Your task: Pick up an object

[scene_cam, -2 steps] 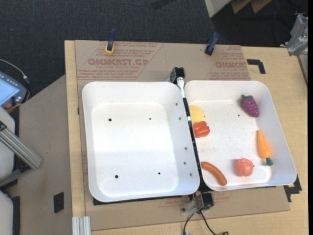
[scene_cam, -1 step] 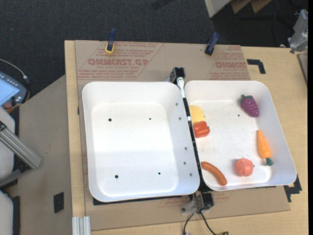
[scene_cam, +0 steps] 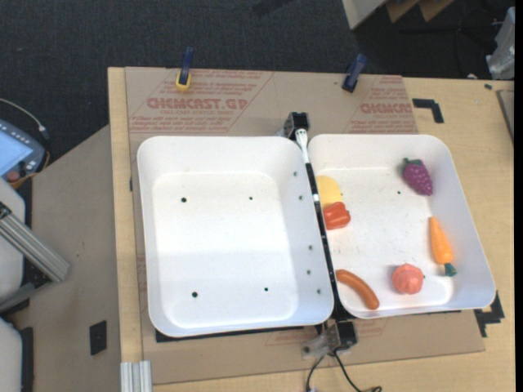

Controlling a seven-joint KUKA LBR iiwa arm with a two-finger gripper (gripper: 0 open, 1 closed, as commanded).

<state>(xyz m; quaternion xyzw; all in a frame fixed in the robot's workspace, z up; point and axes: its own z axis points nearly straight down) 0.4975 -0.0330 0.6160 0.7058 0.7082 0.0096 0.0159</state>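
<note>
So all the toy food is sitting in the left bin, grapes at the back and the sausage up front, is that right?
Not quite: the food lies in the right bin, not the left bin. The camera view shows the grapes toward the back and the sausage near the front, as you said.

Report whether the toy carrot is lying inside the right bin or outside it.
Inside. The toy carrot lies flat on the right bin's floor near its right wall, between the purple grapes and the pink fruit.
</note>
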